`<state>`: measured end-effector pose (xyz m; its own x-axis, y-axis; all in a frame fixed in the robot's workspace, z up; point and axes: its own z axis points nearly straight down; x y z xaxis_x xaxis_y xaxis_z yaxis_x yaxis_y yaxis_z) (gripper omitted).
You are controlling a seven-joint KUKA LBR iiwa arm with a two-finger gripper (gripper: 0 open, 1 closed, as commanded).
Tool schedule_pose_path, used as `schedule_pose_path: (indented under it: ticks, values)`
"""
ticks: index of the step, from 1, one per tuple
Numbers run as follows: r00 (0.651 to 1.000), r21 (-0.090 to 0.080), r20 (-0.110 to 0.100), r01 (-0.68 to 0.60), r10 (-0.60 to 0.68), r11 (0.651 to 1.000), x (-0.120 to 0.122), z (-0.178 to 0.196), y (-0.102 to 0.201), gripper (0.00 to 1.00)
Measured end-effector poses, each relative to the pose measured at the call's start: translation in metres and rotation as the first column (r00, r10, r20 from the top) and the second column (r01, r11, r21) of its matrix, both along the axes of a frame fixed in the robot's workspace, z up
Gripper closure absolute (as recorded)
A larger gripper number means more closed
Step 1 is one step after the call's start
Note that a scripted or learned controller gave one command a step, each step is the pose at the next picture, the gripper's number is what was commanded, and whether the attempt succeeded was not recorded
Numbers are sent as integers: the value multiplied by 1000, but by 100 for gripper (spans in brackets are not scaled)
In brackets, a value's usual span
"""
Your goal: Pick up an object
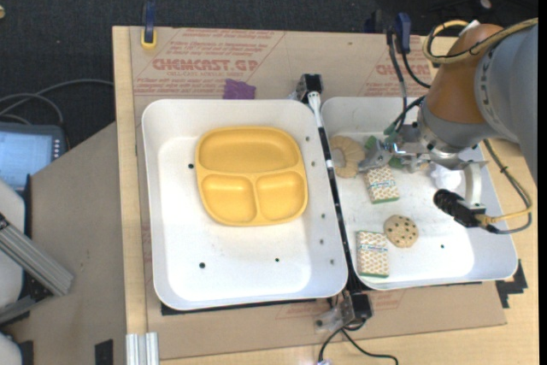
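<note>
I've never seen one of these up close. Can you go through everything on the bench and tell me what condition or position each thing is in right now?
Yellow divided plate: lying flat in the left bin, compartments bare.
Round cookie: lying flat in the right bin.
Upper patterned packet: flat, just below the gripper.
Lower patterned packet: flat, near the front rim.
Gripper: low over the right bin; grasp unclear.

Yellow divided tray (251,174) in white left bin (171,209); green-patterned white packets (381,184), speckled tan cookie (400,231) in white right bin (444,265).
</note>
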<state>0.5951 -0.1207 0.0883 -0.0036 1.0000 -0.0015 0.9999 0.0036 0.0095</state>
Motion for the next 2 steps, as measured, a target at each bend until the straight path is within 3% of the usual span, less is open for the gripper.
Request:
schedule_pose_path:
  ticks: [1,2]
  values:
    - [1000,1,-2,-1,1,1000,70,-3,16,0]
    - [1000,-2,-6,2,-2,1000,72,-3,28,0]
